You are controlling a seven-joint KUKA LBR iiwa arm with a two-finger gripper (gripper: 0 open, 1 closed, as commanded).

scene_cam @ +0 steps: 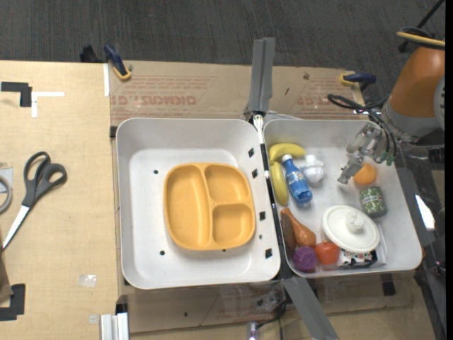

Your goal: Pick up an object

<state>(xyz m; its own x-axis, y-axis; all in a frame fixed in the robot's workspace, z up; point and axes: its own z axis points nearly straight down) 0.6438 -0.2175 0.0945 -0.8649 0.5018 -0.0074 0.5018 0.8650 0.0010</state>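
The left bin (134,211) is smooth white plastic with rounded corners. It holds a glossy yellow-orange divided plate (209,206) with three compartments, lying flat at centre.

The right bin (407,211) holds a curved yellow banana (279,168), a blue bottle (297,181) with a white cap lying on its side, a round white lidded dish (351,227), a purple item (305,258), a red item (326,253), a brown elongated piece (295,227), a green patterned can (372,200) and a small orange ball (366,175).

The gripper (361,154) hangs at the upper right of the frame, over the right bin. Its metal fingers (352,167) stand slightly apart, with nothing between them. The orange ball lies just to the right of the fingertips, close beside them; contact cannot be determined.
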